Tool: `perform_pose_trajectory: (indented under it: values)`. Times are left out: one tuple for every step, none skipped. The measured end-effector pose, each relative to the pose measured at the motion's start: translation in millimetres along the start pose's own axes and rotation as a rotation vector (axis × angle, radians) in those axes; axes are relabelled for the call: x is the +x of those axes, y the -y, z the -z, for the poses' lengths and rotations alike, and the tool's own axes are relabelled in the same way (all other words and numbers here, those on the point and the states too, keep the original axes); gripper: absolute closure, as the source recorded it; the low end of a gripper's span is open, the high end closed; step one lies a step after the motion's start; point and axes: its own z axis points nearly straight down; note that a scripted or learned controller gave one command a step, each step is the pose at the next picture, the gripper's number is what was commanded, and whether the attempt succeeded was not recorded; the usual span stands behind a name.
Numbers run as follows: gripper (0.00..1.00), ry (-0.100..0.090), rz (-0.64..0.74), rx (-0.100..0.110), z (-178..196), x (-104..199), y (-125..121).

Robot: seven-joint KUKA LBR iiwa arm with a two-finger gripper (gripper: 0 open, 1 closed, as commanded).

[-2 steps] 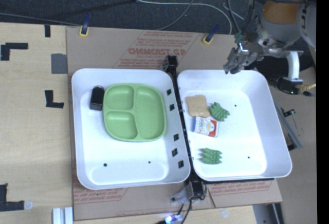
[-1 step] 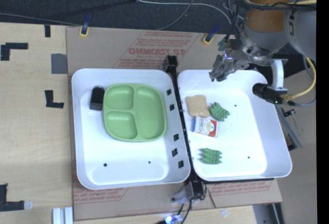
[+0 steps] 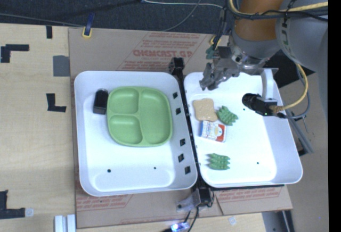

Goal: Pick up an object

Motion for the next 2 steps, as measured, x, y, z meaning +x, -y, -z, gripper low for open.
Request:
perform_pose_trajectory:
  values:
    - [1.0,0.0,0.0,0.002,-23.1,55.5,15.9]
    - [1.0,0.001,-0.001,0.003,-44.3,98.2,32.4]
